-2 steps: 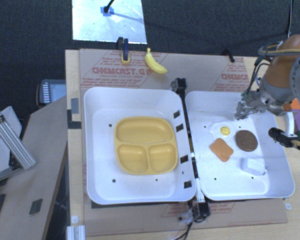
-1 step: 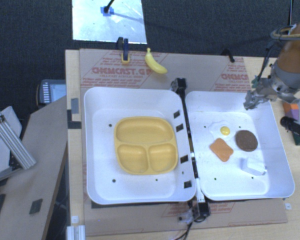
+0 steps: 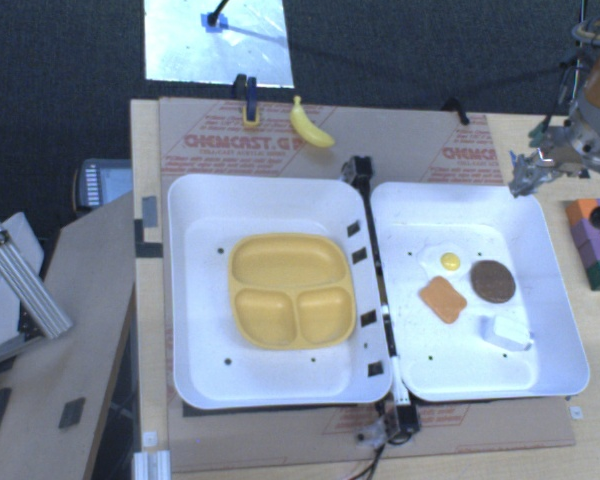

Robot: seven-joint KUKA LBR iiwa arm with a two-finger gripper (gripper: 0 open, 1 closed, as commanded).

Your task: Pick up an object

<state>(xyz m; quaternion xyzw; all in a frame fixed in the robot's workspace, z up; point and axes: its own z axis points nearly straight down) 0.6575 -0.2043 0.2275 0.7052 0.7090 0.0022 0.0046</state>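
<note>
Seemingly empty gripper [image 3: 528,173] above right bin's [image 3: 555,268] rim, round brown disc [image 3: 493,281], orange piece [image 3: 444,298].

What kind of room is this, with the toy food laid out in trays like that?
Probably a robotics test lab, not a kitchen. Two shallow white bins sit clamped on a cardboard-covered bench, holding a yellow plastic divided plate and toy food, while the grey robot arm's tool hangs at the right bin's far corner.
</note>
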